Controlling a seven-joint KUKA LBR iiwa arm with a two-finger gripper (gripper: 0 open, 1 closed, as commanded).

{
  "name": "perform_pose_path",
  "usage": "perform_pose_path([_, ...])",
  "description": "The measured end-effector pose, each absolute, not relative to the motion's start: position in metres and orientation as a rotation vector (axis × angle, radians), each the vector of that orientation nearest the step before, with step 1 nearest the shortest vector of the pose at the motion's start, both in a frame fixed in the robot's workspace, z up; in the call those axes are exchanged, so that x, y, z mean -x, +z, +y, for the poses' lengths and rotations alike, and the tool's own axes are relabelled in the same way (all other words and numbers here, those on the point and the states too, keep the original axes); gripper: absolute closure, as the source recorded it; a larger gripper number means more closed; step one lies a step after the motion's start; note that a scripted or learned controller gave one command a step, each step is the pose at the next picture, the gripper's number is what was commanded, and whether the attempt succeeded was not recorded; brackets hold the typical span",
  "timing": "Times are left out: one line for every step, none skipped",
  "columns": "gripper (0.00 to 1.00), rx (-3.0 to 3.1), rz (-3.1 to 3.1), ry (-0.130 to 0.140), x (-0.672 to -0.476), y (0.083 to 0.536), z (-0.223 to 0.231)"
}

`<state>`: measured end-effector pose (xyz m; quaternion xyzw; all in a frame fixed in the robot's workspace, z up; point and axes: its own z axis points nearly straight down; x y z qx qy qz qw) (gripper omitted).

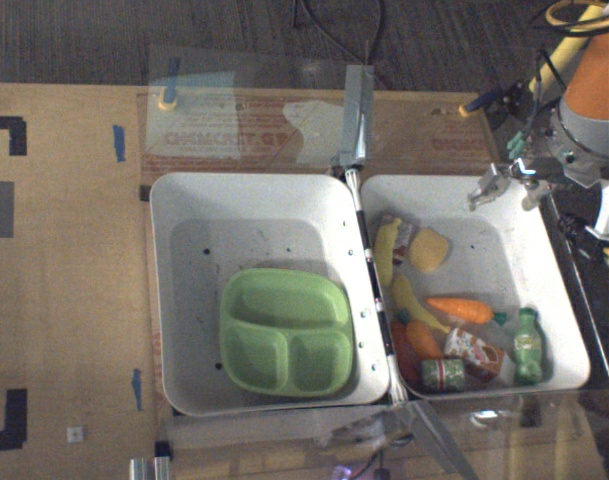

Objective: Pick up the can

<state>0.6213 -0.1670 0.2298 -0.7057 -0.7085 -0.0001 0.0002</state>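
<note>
The metal claw (507, 182) is being held over the right bin's (569, 288) upper-right corner, prongs spread, nothing gripped. The small cylindrical can (442, 373), red and green labelled, is lying on its side near that bin's front wall, touching a glossy packet (476, 353), beside a green plastic bottle (527, 346). A moulded green compartment tray (286, 331) is seated in the left bin (184, 228).

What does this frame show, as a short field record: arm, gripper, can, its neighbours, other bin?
arm: reaches in at the upper right, above the right bin's far corner
gripper: over the bin's rim, apart from every item
can: lying on its side at the near edge of the right bin, ungrasped
neighbours: red packet, green bottle, carrot, banana
left bin: green divided tray
</note>
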Motion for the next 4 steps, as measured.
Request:
perform_pose_path([0.0,2.212,-2.239,-0.009,-0.564,0.089,-0.133])
perform_pose_path([0.0,2.381,-2.046,-0.015,-0.6,0.089,-0.209])
perform_pose_path([1.0,2.387,-2.053,-0.011,-0.6,0.1,-0.211])
perform_pose_path([1.0,2.493,-1.917,-0.001,-0.577,0.148,-0.221])
